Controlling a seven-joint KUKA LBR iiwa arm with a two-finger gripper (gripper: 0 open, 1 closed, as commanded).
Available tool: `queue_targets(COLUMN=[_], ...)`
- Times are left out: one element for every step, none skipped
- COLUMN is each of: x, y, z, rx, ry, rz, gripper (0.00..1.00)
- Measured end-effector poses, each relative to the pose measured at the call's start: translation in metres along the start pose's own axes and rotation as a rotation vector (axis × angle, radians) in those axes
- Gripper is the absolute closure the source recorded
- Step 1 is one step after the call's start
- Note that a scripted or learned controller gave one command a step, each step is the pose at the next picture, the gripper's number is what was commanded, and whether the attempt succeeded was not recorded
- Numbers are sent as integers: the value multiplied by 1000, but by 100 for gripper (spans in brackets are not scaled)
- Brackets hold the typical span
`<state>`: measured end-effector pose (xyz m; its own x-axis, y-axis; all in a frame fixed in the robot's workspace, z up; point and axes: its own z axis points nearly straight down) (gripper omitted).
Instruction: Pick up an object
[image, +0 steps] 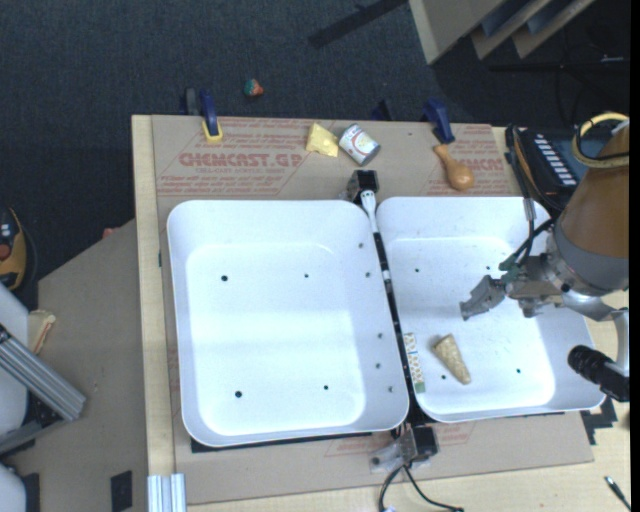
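A tan cone-shaped object (451, 358) lies in the front part of the right bin (440, 225). A narrow patterned strip (413, 362) lies against that bin's left wall. My gripper (482, 299) hangs over the middle of the right bin, up and to the right of the cone and apart from it. Nothing shows in its grasp. The grey arm with its orange band (598, 215) comes in from the right over the bin's right side.
The left bin (200, 225) sits beside the right one. On the bench behind the bins lie a yellow wedge (322, 141), a small white can (359, 144) and a tan wooden piece (455, 170). Blue clamps (209, 110) (437, 118) grip the back edge.
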<state>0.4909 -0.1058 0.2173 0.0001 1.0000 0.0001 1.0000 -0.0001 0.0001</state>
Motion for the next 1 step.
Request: queue_targets(x=[8], y=[15], z=[139], rx=[3], ry=[1], rz=[1], gripper=[0])
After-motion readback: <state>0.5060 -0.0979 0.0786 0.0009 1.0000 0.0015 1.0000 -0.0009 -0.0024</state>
